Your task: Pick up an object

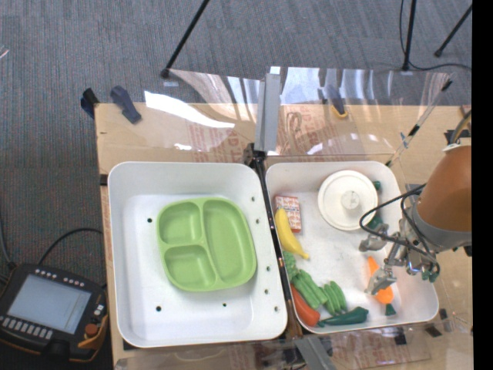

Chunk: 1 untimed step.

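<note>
Right bin (331,172) holds banana (289,236), lid (348,199); pincer (383,282) spread above orange piece (383,293).

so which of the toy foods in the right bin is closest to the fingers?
The orange carrot-like piece, lying right under the gripper near the right bin's right wall. The banana, green pea pods and red pepper all lie over toward the bin's left side.
</note>
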Motion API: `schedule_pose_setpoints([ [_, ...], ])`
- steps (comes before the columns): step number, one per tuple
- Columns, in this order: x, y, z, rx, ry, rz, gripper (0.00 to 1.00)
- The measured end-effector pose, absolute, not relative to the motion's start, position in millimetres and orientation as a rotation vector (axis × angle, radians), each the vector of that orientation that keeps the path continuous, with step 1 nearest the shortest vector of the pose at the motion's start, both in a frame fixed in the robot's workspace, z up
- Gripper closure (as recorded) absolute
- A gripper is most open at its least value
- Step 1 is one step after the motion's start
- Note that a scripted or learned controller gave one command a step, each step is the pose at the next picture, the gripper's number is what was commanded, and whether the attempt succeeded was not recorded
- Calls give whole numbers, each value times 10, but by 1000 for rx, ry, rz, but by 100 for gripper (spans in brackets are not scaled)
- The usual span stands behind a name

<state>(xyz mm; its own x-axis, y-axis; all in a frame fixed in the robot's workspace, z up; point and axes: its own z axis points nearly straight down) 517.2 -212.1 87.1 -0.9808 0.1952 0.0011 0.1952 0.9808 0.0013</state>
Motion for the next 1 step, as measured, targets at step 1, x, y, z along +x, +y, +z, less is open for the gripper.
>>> schedule_pose_setpoints([
  [1,4768,-2083,866,-453,-3107,-3,0],
])
